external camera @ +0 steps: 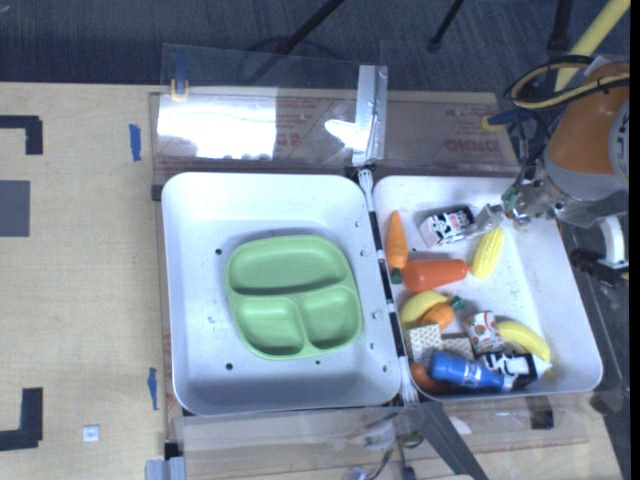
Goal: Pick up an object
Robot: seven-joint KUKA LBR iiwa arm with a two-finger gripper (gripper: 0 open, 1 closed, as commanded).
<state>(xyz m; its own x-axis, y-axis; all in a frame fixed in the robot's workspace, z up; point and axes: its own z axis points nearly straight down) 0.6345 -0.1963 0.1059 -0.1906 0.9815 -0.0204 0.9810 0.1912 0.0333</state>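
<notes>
Gripper (517, 208) over right bin's (585, 313) far edge by corn (487, 252), poised to descend; grip state unclear.

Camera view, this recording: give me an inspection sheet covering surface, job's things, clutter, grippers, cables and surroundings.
Surface: wooden bench bearing a left bin and a right bin.
Job's things: right bin holds a corn cob, two carrots, a banana, a blue bottle, a milk carton and small boxes.
Clutter: green divided tray in the left bin.
Grippers: gripper over the right bin's far right corner; jaws' state unclear.
Cables: yellow and black loops by the arm.
Surroundings: clear panel behind the bins, dark floor, blue tape.
</notes>
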